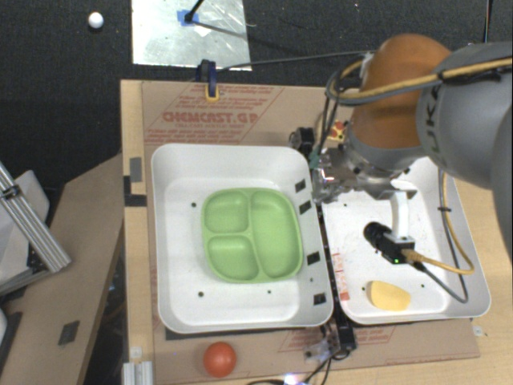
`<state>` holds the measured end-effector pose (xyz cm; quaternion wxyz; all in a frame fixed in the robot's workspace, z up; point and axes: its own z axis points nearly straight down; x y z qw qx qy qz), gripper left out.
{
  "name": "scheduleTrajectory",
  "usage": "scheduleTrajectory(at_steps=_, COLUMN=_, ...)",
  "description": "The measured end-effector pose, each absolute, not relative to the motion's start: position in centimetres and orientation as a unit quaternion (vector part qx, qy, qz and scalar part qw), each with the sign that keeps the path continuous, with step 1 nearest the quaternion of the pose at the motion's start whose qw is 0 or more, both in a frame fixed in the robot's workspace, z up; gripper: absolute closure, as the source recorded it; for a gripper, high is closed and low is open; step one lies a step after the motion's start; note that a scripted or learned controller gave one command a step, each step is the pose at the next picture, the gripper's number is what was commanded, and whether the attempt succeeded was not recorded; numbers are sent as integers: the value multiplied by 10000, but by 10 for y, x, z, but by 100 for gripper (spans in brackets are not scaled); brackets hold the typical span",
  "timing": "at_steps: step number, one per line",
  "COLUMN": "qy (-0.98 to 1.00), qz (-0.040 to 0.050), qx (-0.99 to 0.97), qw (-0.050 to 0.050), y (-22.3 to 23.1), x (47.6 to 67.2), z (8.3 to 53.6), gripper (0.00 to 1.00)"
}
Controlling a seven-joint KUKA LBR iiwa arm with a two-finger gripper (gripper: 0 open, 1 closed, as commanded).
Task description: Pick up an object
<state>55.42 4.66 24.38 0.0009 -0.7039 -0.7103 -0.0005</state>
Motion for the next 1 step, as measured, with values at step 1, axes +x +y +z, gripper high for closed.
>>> scheduleTrajectory(at_steps=1, qy=-7106, qz=-2, qx=-7036, qw=12, y=95, x=527, z=240, gripper=100)
